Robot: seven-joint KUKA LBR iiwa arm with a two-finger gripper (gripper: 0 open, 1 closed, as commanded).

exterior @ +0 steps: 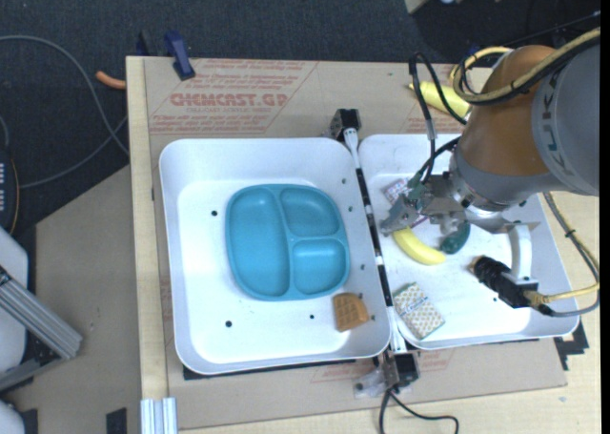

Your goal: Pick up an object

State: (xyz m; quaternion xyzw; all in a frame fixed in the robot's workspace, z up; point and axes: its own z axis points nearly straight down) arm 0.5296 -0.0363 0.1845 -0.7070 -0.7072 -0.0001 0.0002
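Reading across the cardboard [229, 89] under the bins, red print spells what looks like "CHEMCAST GP". The gripper [419, 213] hangs low in the right bin [543, 327], its fingers slightly parted with nothing clearly between them. A curved yellow banana [419, 248] lies just below the fingertips, close beside them. A small patterned packet [419, 311] sits nearer the front wall. The left bin [191, 232] holds a smooth, rounded blue tray [286, 239] with three compartments and a brown, rough-looking block [350, 310].
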